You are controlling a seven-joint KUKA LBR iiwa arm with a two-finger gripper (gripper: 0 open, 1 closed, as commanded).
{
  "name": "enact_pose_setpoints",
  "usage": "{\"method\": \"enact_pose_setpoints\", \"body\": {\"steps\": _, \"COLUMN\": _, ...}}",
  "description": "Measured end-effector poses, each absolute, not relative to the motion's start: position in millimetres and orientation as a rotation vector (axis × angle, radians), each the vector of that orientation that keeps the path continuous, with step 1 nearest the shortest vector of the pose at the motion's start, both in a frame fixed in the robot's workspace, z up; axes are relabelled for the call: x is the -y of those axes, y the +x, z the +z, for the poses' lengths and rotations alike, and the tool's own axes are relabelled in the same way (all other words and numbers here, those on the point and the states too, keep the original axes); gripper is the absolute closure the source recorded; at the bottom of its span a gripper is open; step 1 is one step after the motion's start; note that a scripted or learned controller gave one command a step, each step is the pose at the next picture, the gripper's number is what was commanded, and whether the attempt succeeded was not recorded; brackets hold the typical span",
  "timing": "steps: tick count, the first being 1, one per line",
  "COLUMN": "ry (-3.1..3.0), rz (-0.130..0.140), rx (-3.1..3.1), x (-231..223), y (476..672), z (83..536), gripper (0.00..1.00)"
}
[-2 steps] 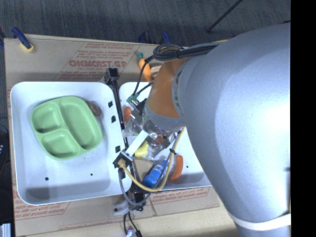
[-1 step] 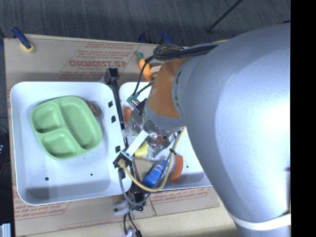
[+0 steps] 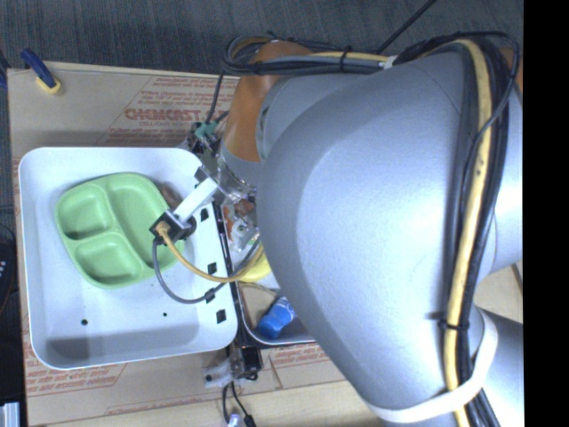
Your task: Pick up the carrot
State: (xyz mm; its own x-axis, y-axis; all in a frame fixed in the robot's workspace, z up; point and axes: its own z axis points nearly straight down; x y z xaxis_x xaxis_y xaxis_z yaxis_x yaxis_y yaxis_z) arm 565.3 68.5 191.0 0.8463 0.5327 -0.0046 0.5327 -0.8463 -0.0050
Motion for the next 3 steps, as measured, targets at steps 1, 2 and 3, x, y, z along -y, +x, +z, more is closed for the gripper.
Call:
{"method": "enact_pose_setpoints", "body": {"steps": 1, "ry": -3.026, "rz": 0.01, "rx": 0.83, "x": -129.8, "y": 559.6, "z": 90.9, "gripper": 0.0}}
{"method": "enact_pose_setpoints", "body": {"steps": 2, "ry": -3.021, "rz": 0.061, "rx": 0.835, "x": -125.7, "y": 552.6, "z": 95.7, "gripper": 1.0}}
{"method": "enact_pose_setpoints", "body": {"steps": 3, "ry": -3.014, "rz": 0.071, "rx": 0.846, "x": -126.8, "y": 551.4, "z": 104.3, "gripper": 1.0}}
